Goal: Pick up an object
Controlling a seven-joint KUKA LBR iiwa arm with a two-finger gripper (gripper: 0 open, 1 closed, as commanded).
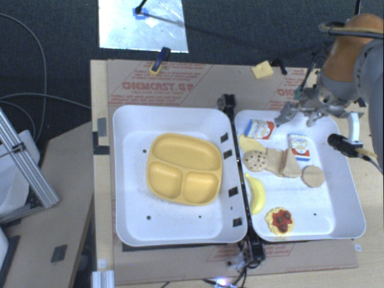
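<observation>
Nearest the camera, a small pizza (280, 219) lies in the right bin (345, 215), with a banana (257, 194) just left of it, long axis running along the divider. Farther back are a cookie (255, 160) and two cartons (299, 147). Above the bin's far edge hangs the gripper (298, 114), jaws apart, holding nothing. A yellow tray (184, 168) fills the left bin (129, 221).

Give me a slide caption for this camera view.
Hand hovering over right white bin of toy food; yellow divided plastic tray in left bin.
</observation>
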